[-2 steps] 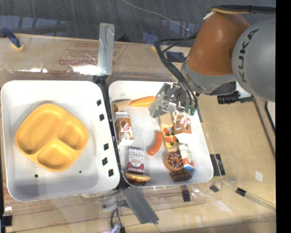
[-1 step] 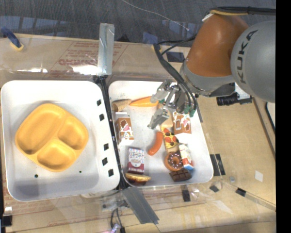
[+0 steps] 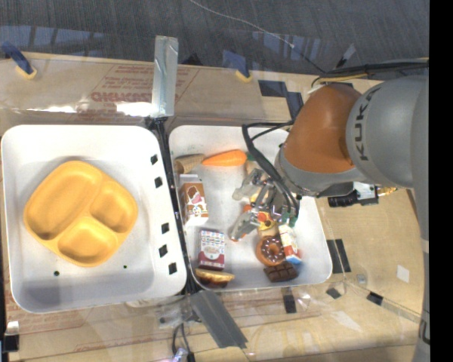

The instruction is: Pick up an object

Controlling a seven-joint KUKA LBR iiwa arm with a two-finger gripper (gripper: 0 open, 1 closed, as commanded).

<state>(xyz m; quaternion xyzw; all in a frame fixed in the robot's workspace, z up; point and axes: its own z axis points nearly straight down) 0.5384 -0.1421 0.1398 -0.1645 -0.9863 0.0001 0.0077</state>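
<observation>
The gripper is lowered into the right bin, carrot at eleven o'clock; jaw state cannot be told.

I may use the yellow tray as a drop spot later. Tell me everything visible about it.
The yellow tray is a rounded, glossy piece that looks like plastic, moulded into three shallow compartments. It lies flat and right side up on the floor of the left bin, turned at an angle to the walls. Nothing lies in it.
</observation>
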